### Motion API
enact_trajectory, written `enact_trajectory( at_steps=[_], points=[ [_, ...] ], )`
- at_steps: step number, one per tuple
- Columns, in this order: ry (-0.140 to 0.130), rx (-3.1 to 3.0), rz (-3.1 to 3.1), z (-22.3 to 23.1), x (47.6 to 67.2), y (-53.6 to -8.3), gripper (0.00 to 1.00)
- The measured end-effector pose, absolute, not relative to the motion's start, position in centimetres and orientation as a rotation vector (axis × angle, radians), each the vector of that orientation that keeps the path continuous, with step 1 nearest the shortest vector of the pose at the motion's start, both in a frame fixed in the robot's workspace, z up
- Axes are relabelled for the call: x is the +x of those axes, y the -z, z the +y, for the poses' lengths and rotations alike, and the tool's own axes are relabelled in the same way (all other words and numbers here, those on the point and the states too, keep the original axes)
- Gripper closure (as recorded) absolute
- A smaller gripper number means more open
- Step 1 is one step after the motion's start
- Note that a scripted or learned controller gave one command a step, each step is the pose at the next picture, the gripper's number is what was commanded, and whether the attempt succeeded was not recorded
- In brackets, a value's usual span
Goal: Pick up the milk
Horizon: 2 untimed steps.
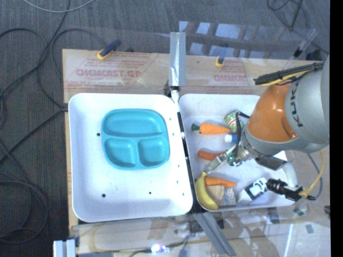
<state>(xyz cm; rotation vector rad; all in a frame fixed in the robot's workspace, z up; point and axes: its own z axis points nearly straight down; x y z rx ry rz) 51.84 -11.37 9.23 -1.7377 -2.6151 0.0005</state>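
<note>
- Progress, as I judge it: the pick is not done. The milk, a small black-and-white carton, lies on the floor of the right bin, near its front right corner, clear of the arm.
- Left to do: move over the carton, grasp it and lift it.
- The hand hangs low over the middle of the right bin, just beside a carrot, well apart from the milk.
- Whether it is released or clenched I cannot tell; nothing visibly sits in it.

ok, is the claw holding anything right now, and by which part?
Cannot be told: the claw sits low in the right bin beside a carrot, partly hidden under the arm.
</note>
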Motion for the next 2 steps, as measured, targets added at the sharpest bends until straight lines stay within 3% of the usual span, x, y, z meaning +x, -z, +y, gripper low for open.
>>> enact_trajectory(
  at_steps=[1,2],
  points=[
    [-0.005,-1.754,-2.609,-15.6,59.9,-17.3,0.0],
    [0.007,-1.8,-2.585,-12.3,49.7,-8.9,0.0]
  ],
)
